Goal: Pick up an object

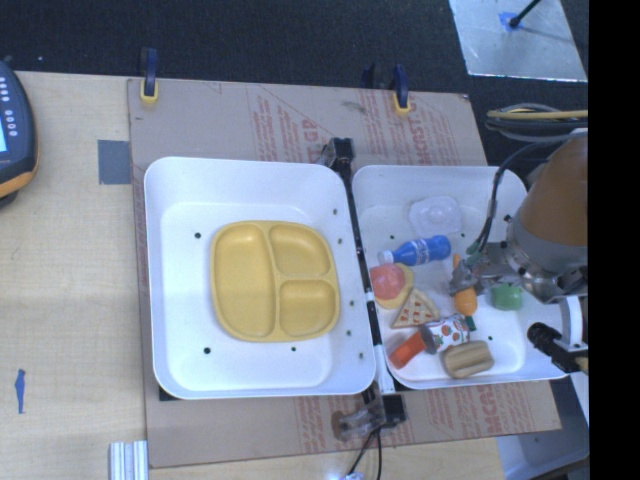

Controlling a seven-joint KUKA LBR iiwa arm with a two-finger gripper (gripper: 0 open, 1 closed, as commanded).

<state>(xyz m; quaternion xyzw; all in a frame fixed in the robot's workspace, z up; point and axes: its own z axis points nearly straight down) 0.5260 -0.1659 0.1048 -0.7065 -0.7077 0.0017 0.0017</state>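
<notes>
Arm's gripper (470, 280) low in the right bin (392, 200), fingers' state impossible to tell, beside a small orange piece (465, 302), blue bottle (420, 251) nearby

Bright, even overhead light, mild glare on the white bins (250, 183), soft shadows, slightly soft focus throughout

A tray (274, 279) is set at the middle of the left bin (170, 268). In the right bin (395, 190), a bottle (420, 251) lies mid-bin, a pizza slice (415, 311) before it, a bread roll (467, 359) near the front edge.
</notes>
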